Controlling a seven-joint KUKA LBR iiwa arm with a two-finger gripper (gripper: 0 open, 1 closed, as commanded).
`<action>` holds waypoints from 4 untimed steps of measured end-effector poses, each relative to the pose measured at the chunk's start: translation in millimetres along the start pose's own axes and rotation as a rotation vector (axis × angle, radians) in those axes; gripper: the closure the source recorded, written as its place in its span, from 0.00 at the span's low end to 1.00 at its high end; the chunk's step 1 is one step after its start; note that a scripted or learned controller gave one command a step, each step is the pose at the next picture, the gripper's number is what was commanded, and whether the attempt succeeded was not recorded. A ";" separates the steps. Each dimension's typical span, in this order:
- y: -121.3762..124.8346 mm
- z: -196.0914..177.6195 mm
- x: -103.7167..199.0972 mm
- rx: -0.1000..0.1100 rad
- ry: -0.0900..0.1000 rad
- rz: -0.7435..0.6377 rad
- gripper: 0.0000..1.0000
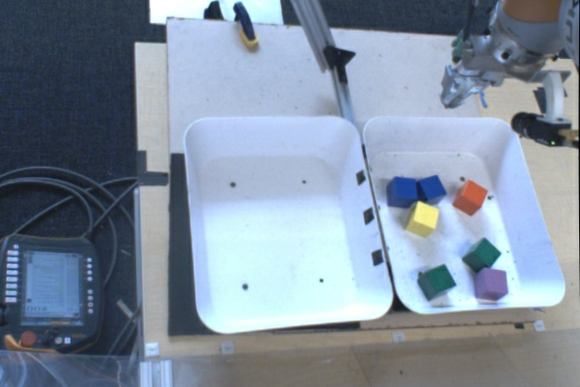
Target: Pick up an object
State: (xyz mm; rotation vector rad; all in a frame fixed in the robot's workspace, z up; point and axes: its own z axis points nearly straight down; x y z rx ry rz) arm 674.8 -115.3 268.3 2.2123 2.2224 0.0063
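We are looking down on two white bins sitting side by side, touching along their inner rims. The gripper (462,92) is hanging above the bench just beyond the far rim of the right bin (530,195), nothing showing beneath it; whether it is released or clenched we cannot tell. All the blocks are lying in that right bin, below and nearer the camera than the gripper. Closest to it are two blue cubes (416,189) touching each other, with an orange cube (469,197) to their right and a yellow cube (422,219) just beneath them. Farther from the gripper, toward the near rim, we are seeing a dark green cube (481,255), a second green cube (437,282) and a purple cube (490,284). The left bin (272,231), well off to the gripper's left, is showing only small dark specks.
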 end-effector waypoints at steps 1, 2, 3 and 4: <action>-9.0 -4.5 44.5 0.005 0.001 -0.004 1.00; -20.5 4.6 85.9 0.007 0.002 -0.004 1.00; -28.2 1.2 144.2 0.006 0.004 -0.007 1.00; -49.1 18.9 194.1 0.009 0.004 -0.006 1.00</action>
